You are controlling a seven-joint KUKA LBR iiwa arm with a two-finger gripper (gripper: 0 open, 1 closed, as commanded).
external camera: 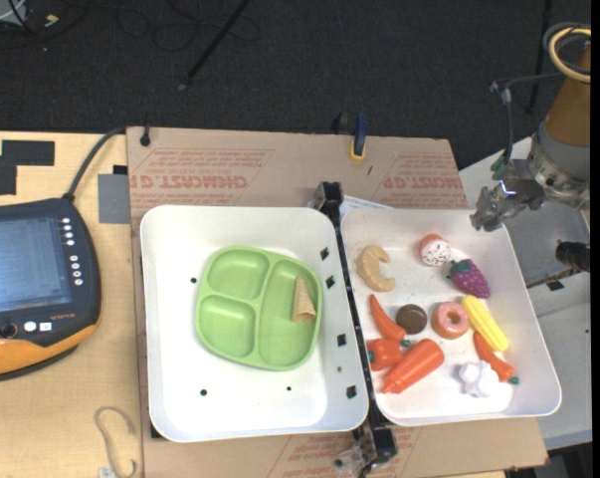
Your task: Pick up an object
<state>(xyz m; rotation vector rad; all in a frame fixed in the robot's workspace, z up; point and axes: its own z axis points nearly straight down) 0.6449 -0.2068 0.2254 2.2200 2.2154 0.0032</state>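
- The hand (491, 210) hangs just past the far right corner of the right bin (538, 366), over the bench and not over the toys; whether its fingers are spread or closed cannot be told.
- Nothing can be seen between those fingers.
- The right bin holds the toys. Nearest the hand lie a white and red ball-like toy (435, 251) and, touching it on the near side, a purple grape bunch (470, 278).
- Left of these in the right bin lies a tan croissant (375, 267).
- Nearer the front of the right bin sit a brown round piece (411, 318), a pink doughnut (449, 319) and a yellow corn cob (485, 324), close together.
- At the bin's front left lie orange-red carrots (411, 364); at its front right lies a small white toy (473, 376).
- The left bin (170, 386) carries a green divided plate (230, 317), with a tan cone (303, 299) in the plate's right compartment.
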